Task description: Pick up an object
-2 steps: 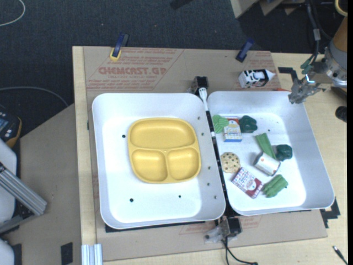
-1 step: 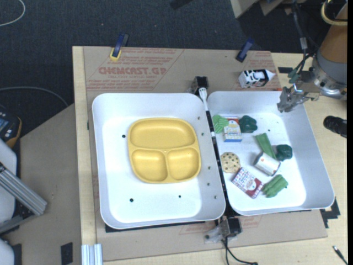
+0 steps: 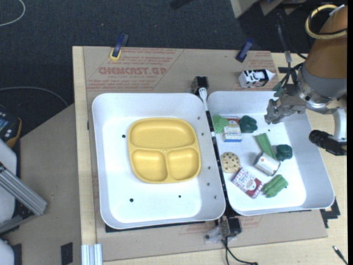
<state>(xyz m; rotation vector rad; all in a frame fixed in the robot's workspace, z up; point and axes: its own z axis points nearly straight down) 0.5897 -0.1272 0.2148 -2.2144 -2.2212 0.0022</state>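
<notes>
The pincer (image 3: 274,114), its opening impossible to tell, hangs above the right bin (image 3: 314,148); descending here risks closing on nothing.

Bright, even overhead light; soft shadows, slightly grainy.

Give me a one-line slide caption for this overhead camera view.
Arm's end effector hovers over the right bin of small items, beside the left bin holding a yellow tray.
</notes>
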